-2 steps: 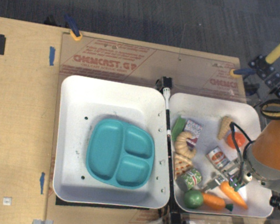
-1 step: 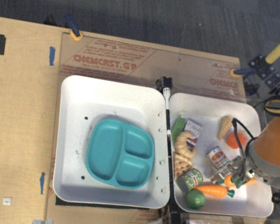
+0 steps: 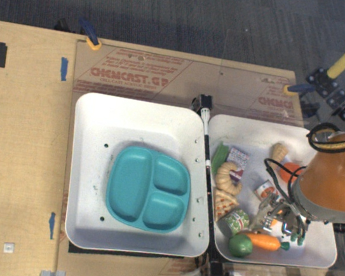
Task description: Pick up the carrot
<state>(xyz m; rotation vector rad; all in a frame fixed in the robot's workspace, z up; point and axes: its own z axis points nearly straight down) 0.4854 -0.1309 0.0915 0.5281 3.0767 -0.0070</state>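
The carrot is orange with a green stub at its right end. It lies flat near the front wall of the right bin. My gripper hangs right above it, at the carrot's far side, under the orange band of the arm. The wrist hides the gripper's upper part. Nothing is seen lifted off the bin floor.
A green lime touches the carrot's left end, with a green can just behind it. Pastry-like food, a purple packet and other small items crowd the right bin. The left bin holds a teal divided plate.
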